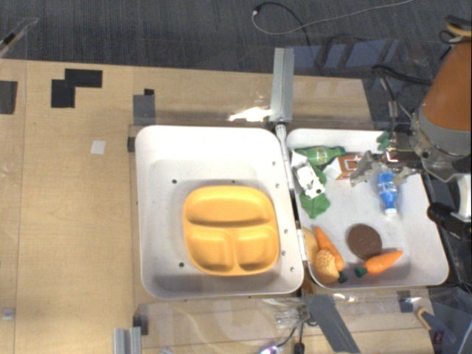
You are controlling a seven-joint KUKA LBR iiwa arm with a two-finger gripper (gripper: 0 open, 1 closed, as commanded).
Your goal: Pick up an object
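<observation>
My gripper [375, 167] hangs over the back of the right bin [413, 135], reaching in from the right, and its fingers look open with nothing between them. A small blue bottle [387, 192] lies just below and right of it. To its left are a brown packet [346, 167] and a green bottle [318, 154]. A white object [308, 179] rests on a green cloth [317, 203]. Nearer the front lie a brown round cookie [364, 240], an orange carrot [381, 261], a second carrot [327, 244] and a yellowish lump [325, 262].
The left bin [158, 198] holds a yellow divided plate [231, 228]. A grey metal post [282, 87] stands behind the seam between the bins. The arm's orange band [450, 94] looms over the right bin's far right corner.
</observation>
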